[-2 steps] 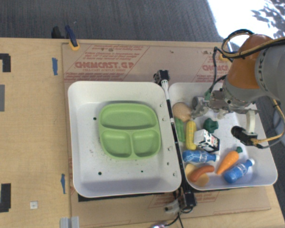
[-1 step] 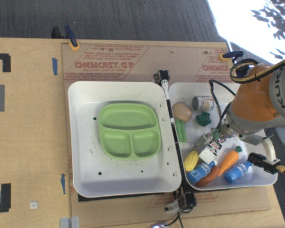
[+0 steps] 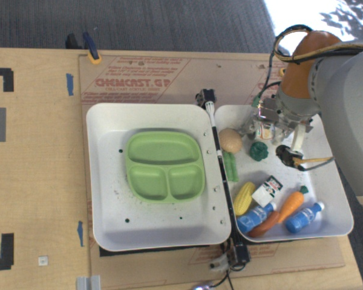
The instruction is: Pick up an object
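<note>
Our two-finger gripper (image 3: 277, 127) hangs low in the upper part of the right white bin (image 3: 337, 180); whether it is spread or closed we cannot tell, and we see nothing held. Just below it sit a small dark green lump (image 3: 259, 150) and a round tan ball (image 3: 230, 141), the likeliest targets. We judge the risk to be a glancing descent that nudges the lump aside, or a snag on the bin's upper rim close by. Lower in the frame, the yellow corn cob (image 3: 244, 197), orange carrot (image 3: 291, 205) and blue bottles (image 3: 303, 217) crowd together, leaving little room. More space lies around the green divided plate (image 3: 165, 165) in the left white bin (image 3: 103, 180).
</note>
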`<state>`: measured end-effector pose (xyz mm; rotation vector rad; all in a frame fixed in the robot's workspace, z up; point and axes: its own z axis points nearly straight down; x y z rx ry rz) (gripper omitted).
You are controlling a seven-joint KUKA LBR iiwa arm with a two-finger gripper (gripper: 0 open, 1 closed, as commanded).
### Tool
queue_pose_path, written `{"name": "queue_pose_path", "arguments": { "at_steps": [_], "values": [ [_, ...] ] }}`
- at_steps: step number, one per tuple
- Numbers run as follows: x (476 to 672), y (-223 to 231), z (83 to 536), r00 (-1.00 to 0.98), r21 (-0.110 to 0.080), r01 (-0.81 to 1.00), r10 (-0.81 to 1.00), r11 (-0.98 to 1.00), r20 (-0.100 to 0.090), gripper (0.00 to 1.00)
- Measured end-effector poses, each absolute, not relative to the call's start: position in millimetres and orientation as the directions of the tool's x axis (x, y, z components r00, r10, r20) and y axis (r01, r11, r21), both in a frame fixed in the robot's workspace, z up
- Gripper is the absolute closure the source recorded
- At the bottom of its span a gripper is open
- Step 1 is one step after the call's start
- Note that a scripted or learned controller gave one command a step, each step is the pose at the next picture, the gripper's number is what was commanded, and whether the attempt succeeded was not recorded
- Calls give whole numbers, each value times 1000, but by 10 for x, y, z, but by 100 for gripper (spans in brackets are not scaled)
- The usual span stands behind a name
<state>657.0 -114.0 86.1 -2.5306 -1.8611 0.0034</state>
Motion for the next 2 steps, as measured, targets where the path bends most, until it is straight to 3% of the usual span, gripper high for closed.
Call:
{"name": "queue_pose_path", "arguments": {
  "at_steps": [1,2],
  "values": [
    [6577,-1136,972,296,0,955,955,-296,-3,100],
    [5843,-1070,1974,406,-1,914,914,-406,0,100]
  ]
}}
